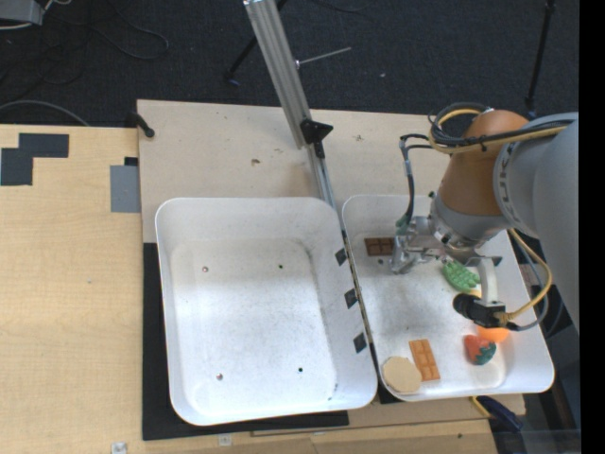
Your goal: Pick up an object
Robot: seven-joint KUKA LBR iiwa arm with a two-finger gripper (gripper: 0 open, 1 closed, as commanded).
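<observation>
Gripper (408, 253) hanging low in right bin (529, 372), upper part; finger state: cannot tell, too small/blurred; brown block (379, 246) lying just beside it at 9 o'clock, long axis running 3–9; nearest obj, judging likely target; green piece (461, 275) sitting at 4 o'clock.

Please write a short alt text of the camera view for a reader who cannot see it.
A grey robot arm's end effector hangs over the right white bin, near a brown chocolate-like bar. The bin also holds a green item, a round biscuit and an orange wafer.
</observation>
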